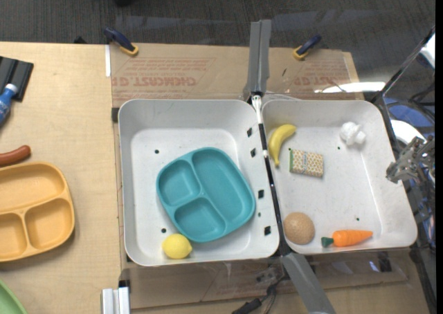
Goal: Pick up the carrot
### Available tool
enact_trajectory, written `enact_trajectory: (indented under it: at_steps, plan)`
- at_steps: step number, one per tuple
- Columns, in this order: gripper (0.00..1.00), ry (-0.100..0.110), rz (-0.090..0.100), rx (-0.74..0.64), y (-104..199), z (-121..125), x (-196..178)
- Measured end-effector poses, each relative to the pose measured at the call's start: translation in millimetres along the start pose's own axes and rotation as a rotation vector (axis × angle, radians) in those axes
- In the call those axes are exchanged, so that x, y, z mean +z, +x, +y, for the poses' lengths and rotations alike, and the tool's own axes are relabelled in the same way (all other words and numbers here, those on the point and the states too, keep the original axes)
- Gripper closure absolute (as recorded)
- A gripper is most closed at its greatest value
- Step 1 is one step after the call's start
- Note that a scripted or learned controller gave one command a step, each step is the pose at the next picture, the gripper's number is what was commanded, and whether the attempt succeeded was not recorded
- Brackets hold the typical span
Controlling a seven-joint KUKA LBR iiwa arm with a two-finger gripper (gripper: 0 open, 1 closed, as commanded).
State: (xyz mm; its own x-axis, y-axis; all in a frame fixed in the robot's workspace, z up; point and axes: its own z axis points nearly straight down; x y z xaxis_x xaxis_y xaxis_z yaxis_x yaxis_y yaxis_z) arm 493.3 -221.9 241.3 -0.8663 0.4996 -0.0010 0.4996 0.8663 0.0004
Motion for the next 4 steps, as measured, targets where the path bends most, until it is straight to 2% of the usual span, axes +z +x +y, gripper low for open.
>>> enact_trajectory:
  at_steps: [1, 2, 3, 4]
  plan:
    - [1.00, -0.001, -0.001, -0.133, 15.8, 16.2, 149.1]
    - [1.00, -0.001, -0.005, -0.548, 1.1, -0.9, 14.1]
    - [1.00, -0.002, 0.000, -0.802, 6.3, 24.4, 107.9]
    - [1.00, -0.001, -0.004, -0.741, -16.3, 9.4, 8.8]
